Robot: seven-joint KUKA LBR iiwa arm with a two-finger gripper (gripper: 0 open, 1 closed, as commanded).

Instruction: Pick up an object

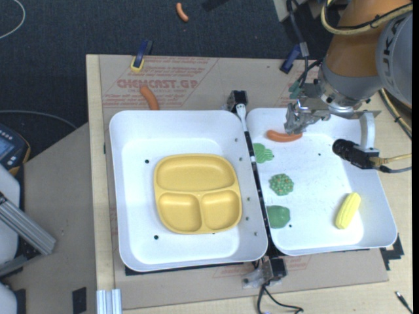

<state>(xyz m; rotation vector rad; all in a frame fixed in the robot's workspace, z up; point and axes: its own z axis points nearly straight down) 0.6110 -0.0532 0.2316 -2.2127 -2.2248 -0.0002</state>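
Note:
In the right bin (366, 231) lie an orange sausage (280, 136) near the back left, a green leafy piece (262, 153), a green broccoli head (281, 184), a green pepper-like piece (277, 216) and a yellow corn cob (347, 210). My gripper (296, 122) hangs over the back of this bin, its fingertips right at the sausage's right end. Nothing is seen held between the fingers, and their gap is too small to make out.
The left bin (131, 142) holds a yellow three-compartment plate (195, 192). Another orange sausage (150, 97) lies on the cardboard behind the bins, near a blue-yellow clamp (139, 56). A black cable fitting (353, 152) hangs over the right bin.

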